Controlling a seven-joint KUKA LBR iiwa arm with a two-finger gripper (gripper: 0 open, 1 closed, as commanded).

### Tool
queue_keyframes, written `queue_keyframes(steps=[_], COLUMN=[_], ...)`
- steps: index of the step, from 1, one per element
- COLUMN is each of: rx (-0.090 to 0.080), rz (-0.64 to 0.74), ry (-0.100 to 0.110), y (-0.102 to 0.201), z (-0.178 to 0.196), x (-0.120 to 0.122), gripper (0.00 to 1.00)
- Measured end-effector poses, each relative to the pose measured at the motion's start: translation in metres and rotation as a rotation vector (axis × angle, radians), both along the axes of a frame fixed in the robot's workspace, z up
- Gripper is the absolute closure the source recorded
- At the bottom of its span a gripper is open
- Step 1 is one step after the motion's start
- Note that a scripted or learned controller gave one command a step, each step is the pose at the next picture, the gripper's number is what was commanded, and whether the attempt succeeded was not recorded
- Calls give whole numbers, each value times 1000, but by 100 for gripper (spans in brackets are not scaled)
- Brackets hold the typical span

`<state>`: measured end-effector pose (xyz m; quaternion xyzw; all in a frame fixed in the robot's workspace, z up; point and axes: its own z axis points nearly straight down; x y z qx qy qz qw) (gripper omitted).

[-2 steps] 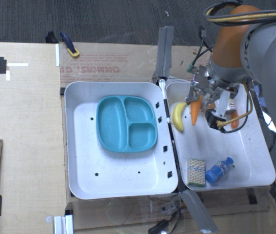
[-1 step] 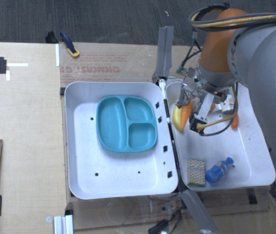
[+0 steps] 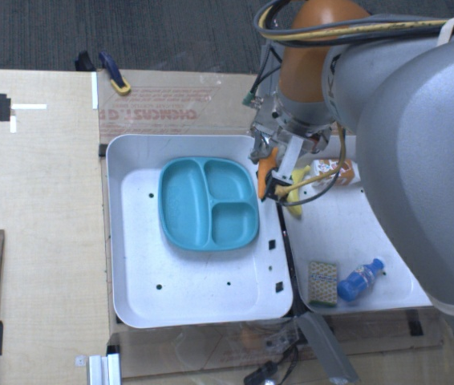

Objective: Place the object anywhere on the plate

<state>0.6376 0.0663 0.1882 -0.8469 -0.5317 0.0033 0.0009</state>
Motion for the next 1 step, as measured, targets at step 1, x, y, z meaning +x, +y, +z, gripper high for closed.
queue_keyframes(steps=[1], rx=[0], rz=[0], ry=[0], y=[0], z=[0], x=[0], gripper=[0])
